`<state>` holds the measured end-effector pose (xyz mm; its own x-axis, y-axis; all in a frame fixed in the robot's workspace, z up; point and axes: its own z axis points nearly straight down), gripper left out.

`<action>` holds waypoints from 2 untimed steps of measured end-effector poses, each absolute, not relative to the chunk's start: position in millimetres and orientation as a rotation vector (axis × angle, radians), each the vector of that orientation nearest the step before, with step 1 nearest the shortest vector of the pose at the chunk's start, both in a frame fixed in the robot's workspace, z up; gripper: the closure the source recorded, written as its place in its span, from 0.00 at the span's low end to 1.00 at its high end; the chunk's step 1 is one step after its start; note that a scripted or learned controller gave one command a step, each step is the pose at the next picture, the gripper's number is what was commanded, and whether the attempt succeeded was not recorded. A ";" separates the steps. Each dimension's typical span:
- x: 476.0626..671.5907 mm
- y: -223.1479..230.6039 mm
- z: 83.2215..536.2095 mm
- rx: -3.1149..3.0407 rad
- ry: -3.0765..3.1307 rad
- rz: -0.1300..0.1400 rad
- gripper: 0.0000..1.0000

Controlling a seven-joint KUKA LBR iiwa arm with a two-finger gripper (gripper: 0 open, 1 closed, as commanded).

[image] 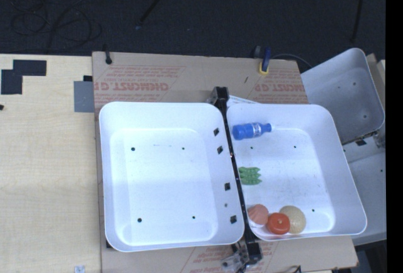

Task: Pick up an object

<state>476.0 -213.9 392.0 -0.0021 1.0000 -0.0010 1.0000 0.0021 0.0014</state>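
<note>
1. Camera view, the bench: a pale wooden bench top (pixel 44 171) fills the left side. A brown cardboard sheet with red printed lettering (pixel 164 80) lies on it under both bins.
2. Camera view, left bin: the shallow white plastic bin on the left (pixel 104 171) sits flat on the cardboard. Small dark dots mark its floor.
3. Camera view, right bin: the shallow white plastic bin on the right (pixel 345 165) stands just beside the left one, their inner rims touching. A row of black clips (pixel 221 99) runs along the seam between them.
4. Camera view, things to pick, all in the right bin:
   - A small blue plastic bottle with a pale cap (pixel 252 131) lies on its side near the bin's far left corner, cap toward the right.
   - A small green knobbly piece (pixel 250 175) lies against the left wall, about halfway down.
   - A pink rounded piece (pixel 257 214), a red round piece (pixel 278 223) and a cream round piece (pixel 294 218) huddle in the near corner. The red one touches both neighbours.
5. Camera view, surroundings: a grey metal plate (pixel 343 92) slants up past the right bin's far right corner. A small blue and yellow object (pixel 265 61) stands at the far edge of the cardboard. Black patches (pixel 25 73) and a grey square (pixel 82 95) mark the bench at the left. Beyond the bench lies a dark floor with cables (pixel 189 1).
</note>
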 end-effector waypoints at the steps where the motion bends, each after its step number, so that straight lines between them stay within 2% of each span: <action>1: 494.6 -212.9 351.8 2.222 2.226 -0.004 1.00; 2: 485.0 -213.2 348.7 2.223 2.223 -0.003 1.00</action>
